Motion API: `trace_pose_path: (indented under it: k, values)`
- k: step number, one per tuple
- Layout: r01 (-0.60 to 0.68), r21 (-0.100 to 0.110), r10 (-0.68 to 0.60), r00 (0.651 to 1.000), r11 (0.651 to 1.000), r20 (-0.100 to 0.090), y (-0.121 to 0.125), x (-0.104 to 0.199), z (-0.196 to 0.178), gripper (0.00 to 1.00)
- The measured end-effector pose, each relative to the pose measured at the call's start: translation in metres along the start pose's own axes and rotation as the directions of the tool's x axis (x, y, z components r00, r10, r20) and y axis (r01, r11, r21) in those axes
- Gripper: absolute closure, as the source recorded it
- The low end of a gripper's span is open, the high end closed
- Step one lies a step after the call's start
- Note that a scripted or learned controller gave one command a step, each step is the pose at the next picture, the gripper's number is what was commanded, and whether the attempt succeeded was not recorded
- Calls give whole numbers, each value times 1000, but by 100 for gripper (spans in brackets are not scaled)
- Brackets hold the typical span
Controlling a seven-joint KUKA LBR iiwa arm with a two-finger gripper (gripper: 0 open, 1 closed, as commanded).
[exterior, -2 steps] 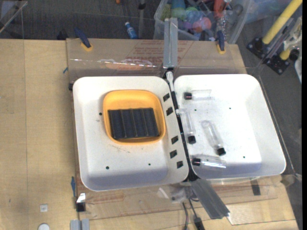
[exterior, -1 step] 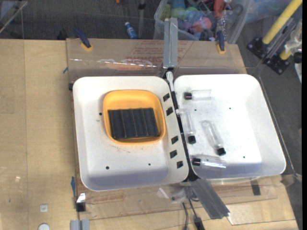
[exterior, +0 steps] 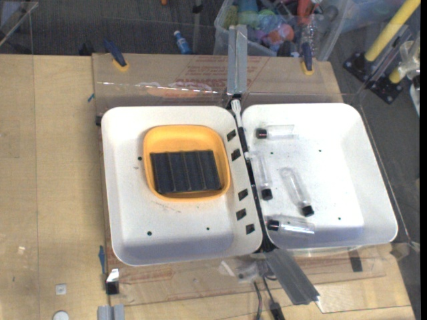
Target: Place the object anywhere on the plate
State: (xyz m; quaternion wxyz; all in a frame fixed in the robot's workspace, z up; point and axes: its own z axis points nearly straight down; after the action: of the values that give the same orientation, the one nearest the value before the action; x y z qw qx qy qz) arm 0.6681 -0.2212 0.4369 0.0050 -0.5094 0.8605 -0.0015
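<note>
Sitting in the left bin (exterior: 123, 199), the one farther from the pincer's approach side, an orange plate (exterior: 183, 133) is carrying a dark ridged block (exterior: 185, 172), which is lying flat and covering most of the plate's floor. If that block is the task's object, it is already resting where it belongs, and the main risk is a further pass of the pincer dragging it off over the low rim. I cannot tell whether the pincer is spread or pressed together.

Running between the bins, the divider is wearing a row of black tabs (exterior: 235, 154).

Lying in the right bin (exterior: 347, 179), on the side the pincer is entering from, are clear tubes with black caps: one (exterior: 275, 132) near the far wall, one (exterior: 262, 179) hugging the divider, one (exterior: 296, 191) slanting in the open floor, and one (exterior: 291, 226) against the near wall. If one of these is the object instead, several things are working against a clean carry: they look smooth and round, so they are likely slipping or rolling out of a pinch; the two by the walls are leaving little room for a grasp; and the block is taking up the plate, so a tube set on its ridges may be rolling away.

Counting: two bins, one plate, one block, four tubes, four tabs.
</note>
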Motion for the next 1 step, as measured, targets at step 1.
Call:
trace_pose_path:
  k: [1]
  values:
    - [267, -1, -267, 964, 964, 1, 0, 0, 0, 100]
